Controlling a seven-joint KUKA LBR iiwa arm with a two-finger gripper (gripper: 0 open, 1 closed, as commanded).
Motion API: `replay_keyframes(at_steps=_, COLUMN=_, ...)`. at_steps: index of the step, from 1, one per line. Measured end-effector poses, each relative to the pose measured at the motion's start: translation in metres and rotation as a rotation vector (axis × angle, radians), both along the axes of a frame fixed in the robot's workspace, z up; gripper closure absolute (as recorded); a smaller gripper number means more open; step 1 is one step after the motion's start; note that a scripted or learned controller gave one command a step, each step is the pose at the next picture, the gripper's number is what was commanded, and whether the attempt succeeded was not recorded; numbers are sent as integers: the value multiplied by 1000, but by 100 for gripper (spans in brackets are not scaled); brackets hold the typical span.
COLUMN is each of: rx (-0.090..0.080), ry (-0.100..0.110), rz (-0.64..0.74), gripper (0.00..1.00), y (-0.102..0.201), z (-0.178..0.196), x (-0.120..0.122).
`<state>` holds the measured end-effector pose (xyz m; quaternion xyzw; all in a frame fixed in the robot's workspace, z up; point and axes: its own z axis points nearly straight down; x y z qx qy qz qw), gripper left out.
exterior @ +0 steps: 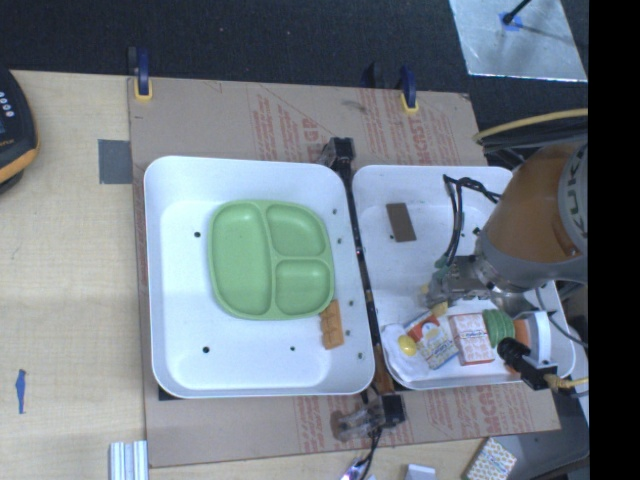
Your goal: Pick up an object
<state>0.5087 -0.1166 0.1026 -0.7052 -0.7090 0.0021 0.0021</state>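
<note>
In the lower right of the frame I see the pickable clutter bunched in the near part of the right bin (420, 180): a small carton (471, 338), a green bottle (499, 325) and a yellow-capped item (407, 345), with a dark brown block (401, 222) lying apart higher up. My gripper (447, 282) sits low just above that pile, the grey arm (535, 218) covering it. To the left, the other bin (170, 268) holds a green divided plate (270, 259) and a small orange piece (331, 325).

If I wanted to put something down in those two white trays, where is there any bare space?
Left bin: bare floor all round the green divided plate, widest along its left side. Right bin: bare around the dark block. Its near end is crowded with packets under the gripper.
</note>
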Motion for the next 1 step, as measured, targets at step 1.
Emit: replay_keyframes(at_steps=1, rx=0, ry=0, rz=0, gripper=0, y=0, z=0, x=0)
